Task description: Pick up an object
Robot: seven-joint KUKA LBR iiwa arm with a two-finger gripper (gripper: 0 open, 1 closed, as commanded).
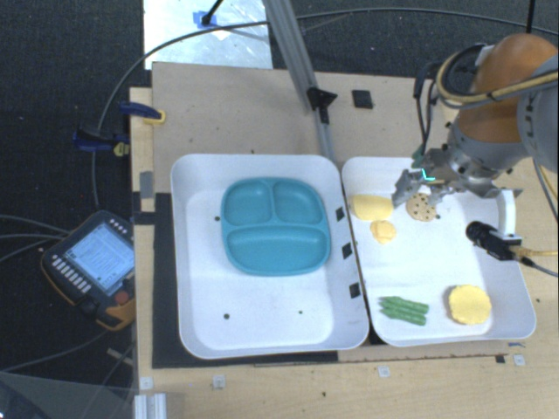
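A small round cookie (423, 208), brown and speckled with darker dots, lay flat in the right bin (437, 264), near its far edge and about midway across. The gripper (422, 196) hung right over it on the grey arm with its orange band, which reached in from the right. The fingers (406, 188) stood parted, one to either side of the cookie's upper rim, with nothing clamped between them. Just to the left of the cookie lay a pale yellow lump (371, 206), close to the bin's left wall, and a smaller yellow piece (383, 230) sat just in front of it. Both were near the cookie but apart from it. To the front of the cookie the white floor of the bin ran bare for a good way. Beyond that stretch, near the front wall, a bunch of green beans (404, 309) lay towards the left and a flat yellow disc (469, 305) towards the right corner, both well apart from the cookie. The left bin (201, 321) touched the right one along their shared wall and held a blue divided plate (275, 227) in its far half. Both bins rested on the tan bench (227, 112).
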